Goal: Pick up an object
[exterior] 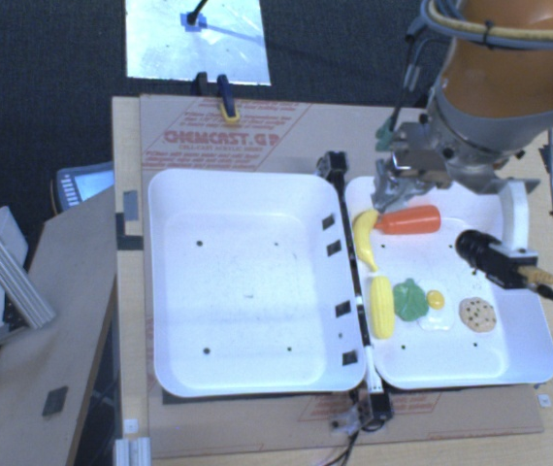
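Approach seemed the step in hand, not yet a lift; the gripper [390, 194] hung low over the far left corner of the right bin [534, 357], its tips just above the orange carrot [408, 221]; whether those tips were parted or closed could not be told, since the wrist housing and the slant of the view hid the gap; nothing showed between them, so no hold could be claimed. Directly beneath and slightly right of the gripper lay the carrot, crosswise; just below-left of it curved the banana [363, 238], its upper end touching or nearly touching the carrot's tip; nearer the camera from the gripper lay the corn cob [381, 305], with the green leafy piece [410, 299] beside it, a small fried egg [435, 302] next, and the cookie [477, 314] further right. The left bin [160, 357] sat well to the gripper's left. Judging from this, the carrot was the likeliest target; the next move would call for a short descent centred on its body, closing across its narrow width while clear of the banana, which might otherwise be nudged or pinched.
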### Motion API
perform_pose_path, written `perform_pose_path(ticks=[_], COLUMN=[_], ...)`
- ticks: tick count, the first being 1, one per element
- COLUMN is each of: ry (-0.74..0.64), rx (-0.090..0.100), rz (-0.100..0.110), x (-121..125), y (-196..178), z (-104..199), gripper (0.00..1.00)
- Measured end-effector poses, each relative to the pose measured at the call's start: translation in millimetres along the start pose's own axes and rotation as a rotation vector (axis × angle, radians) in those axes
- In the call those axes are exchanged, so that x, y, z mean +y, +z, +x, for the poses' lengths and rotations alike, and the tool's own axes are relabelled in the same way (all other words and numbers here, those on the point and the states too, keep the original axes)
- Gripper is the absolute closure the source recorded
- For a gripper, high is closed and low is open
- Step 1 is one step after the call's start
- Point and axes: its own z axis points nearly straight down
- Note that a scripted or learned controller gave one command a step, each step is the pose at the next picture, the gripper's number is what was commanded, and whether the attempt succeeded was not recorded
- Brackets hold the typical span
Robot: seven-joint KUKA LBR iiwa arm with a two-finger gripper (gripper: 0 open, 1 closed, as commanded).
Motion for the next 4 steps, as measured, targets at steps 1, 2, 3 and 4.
perform_pose_path(ticks=[1,2,3,4], ry=[0.001,0.003,0.005,0.02], rx=[0.001,0.001,-0.003,-0.007], rz=[0.003,-0.001,0.01,0.011], x=[-22.7,4.3,-2.5,42.4], y=[-25.0,-65.0,-5.7,61.3], z=[72.0,139.3,169.2,89.9], gripper=[1.0,1.0,1.0,1.0])
